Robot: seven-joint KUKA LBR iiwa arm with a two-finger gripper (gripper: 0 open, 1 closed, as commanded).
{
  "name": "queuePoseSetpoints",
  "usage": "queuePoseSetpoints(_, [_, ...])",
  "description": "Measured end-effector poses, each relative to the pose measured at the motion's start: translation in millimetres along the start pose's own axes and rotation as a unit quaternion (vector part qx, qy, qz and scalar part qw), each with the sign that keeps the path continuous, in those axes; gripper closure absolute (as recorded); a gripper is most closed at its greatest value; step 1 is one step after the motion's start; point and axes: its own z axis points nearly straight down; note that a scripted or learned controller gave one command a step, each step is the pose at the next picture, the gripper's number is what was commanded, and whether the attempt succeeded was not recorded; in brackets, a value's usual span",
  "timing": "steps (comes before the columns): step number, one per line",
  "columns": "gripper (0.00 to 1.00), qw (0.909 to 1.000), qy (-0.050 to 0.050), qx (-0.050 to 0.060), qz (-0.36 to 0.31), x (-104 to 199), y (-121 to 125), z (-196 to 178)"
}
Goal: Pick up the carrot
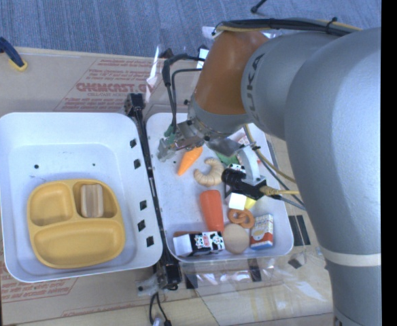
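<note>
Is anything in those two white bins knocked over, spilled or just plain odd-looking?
Nothing looks spilled or broken. The right bin holds a loose jumble of toy food, with the carrot lying at a slant just below the gripper. The left bin holds a yellow tray sitting flat.

Reaches in from the right as one thick grey arm, filling much of that side. Bends down and leftward, ending in an orange band above the wrist. Carries black cables looped along the top and down the left side of the wrist. Ends in a gripper low under the band, pointing down and a little left, mostly hidden by the wrist above it, so the finger spread cannot be read.
</note>
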Motion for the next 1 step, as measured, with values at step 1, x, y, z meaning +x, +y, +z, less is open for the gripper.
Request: queuePoseSetpoints(1, [1.0,0.9992,-0.001,0.0,-0.039,-3.3,-10.6,-56.6])
